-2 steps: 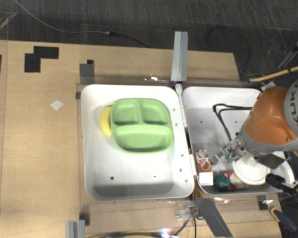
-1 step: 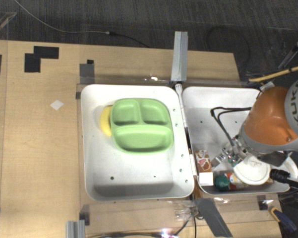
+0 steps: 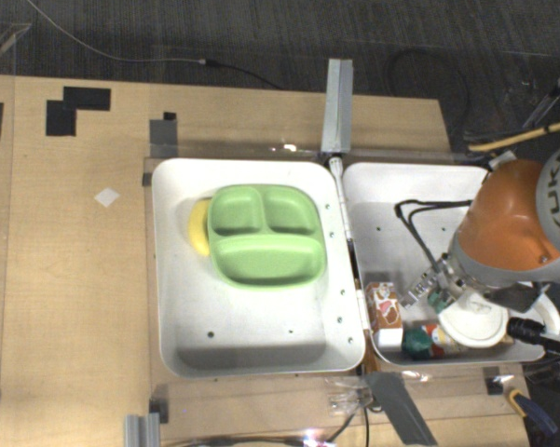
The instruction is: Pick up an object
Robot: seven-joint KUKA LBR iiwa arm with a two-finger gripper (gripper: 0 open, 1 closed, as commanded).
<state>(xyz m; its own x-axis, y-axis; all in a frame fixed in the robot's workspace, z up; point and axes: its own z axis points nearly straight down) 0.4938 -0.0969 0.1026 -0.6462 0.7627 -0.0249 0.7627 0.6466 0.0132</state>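
Two bins: shallow white plastic bins sit side by side on the pale wooden surface (image 3: 65, 277), a left bin (image 3: 182, 333) and a right bin (image 3: 377, 189).
Left bin: holds a green sectioned plastic tray (image 3: 264, 234), with a yellow object (image 3: 198, 228) tucked partly under the tray's left edge.
Right bin: small items cluster along its lower edge, namely a red and white packet (image 3: 384, 306), a dark green object (image 3: 416, 342) and a round white object (image 3: 473, 324).
Arm: the grey arm with an orange band (image 3: 505, 226) reaches in from the right over the right bin.
Gripper: the gripper (image 3: 438, 290) hangs low just above the cluster; I cannot tell its state or whether it holds anything.
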